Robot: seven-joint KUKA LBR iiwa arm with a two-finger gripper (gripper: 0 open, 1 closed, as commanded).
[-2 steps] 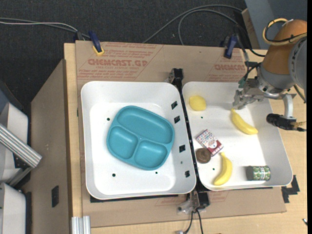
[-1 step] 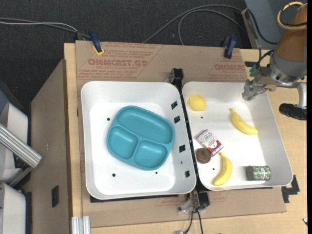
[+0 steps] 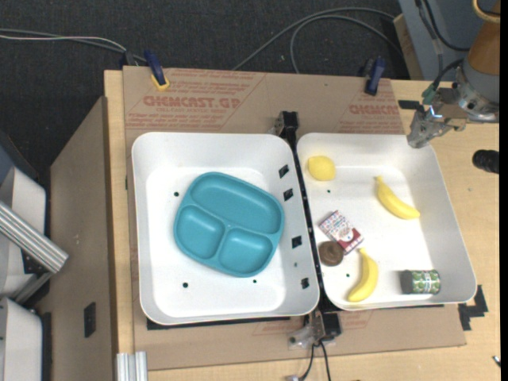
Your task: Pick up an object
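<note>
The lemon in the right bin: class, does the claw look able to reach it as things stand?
Probably yes. The lemon lies alone near the right bin's far left corner, nothing on or against it. The claw hangs over the bin's far right corner, with open floor between.

Glossy white plastic bins (image 3: 151,236), a matt teal plastic tray (image 3: 228,223), on brown cardboard (image 3: 262,98)

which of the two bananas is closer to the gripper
The upper banana, lying near the right bin's far right side, is closer to the gripper; the other banana lies near the front edge.
</note>
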